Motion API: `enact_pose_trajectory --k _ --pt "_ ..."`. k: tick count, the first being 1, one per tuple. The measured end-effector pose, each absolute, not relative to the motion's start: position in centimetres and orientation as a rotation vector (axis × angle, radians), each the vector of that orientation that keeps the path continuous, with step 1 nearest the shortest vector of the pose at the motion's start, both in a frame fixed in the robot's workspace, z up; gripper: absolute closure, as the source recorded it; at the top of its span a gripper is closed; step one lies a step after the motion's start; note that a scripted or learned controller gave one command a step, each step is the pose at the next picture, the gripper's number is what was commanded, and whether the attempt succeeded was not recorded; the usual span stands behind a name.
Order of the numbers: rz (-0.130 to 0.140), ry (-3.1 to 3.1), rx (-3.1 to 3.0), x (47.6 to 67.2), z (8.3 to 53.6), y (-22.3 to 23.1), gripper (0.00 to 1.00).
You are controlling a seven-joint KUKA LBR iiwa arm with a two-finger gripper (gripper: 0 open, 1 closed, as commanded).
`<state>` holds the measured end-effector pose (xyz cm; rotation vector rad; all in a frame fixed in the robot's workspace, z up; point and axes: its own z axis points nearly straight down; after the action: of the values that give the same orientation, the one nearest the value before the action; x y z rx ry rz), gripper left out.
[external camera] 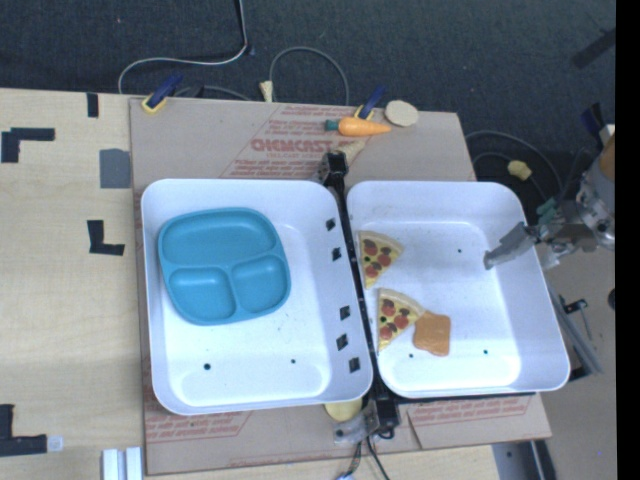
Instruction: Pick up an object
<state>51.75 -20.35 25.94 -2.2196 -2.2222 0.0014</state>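
Note:
In the right white bin (470, 200), one pizza slice (376, 256) lies beside the divider, and a second pizza slice (396, 316) lies below it. An orange-brown toast-like piece (432, 334) touches the second slice on its right. My gripper (503, 251) reaches in from the right over the bin's right rim. It hangs apart from all three food pieces, with nothing seen in it. The arm behind it is cut off by the view's edge.
The left white bin (170, 378) holds a blue divided plate (224, 265). A toy carrot (362, 126) and a beige disc (402, 114) lie on the cardboard behind the bins. A small yellow piece (518, 169) sits at the back right, among cables.

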Motion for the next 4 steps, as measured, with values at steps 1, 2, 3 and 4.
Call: enact_pose_trajectory --k 1,2,3,4 --pt "0.003 -2.223 -2.21 50.6 21.0 -14.1 0.0" --pt "0.005 -2.218 -2.217 48.2 16.7 -12.8 0.0" --pt "-0.004 -2.223 -2.227 48.6 8.6 -12.1 0.0" --pt "-0.003 -2.227 -2.221 53.0 13.3 -12.0 0.0"
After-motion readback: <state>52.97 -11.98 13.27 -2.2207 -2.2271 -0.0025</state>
